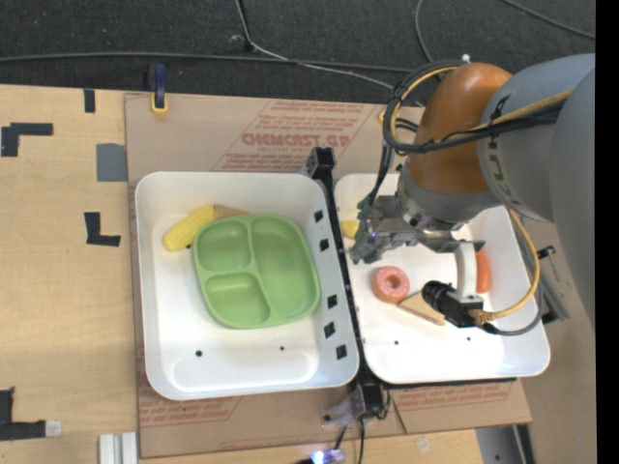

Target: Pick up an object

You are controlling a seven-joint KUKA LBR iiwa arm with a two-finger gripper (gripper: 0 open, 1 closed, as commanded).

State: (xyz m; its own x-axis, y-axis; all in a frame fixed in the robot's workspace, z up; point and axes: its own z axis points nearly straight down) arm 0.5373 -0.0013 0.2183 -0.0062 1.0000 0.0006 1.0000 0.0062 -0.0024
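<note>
Left bin (155, 288): green divided plate (257, 268), with a yellow corn cob (188, 227) at its upper-left edge. Right bin (503, 356), beyond the plate: pink doughnut (392, 283), tan wedge (422, 306) touching it, orange carrot (483, 271) farther right. Gripper (372, 243) above the doughnut; fingers' state impossible to tell.

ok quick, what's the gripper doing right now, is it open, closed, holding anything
Gripper: over the right bin, above the pink donut. Whether it is open or closed, or holding anything, cannot be told from this view.
</note>
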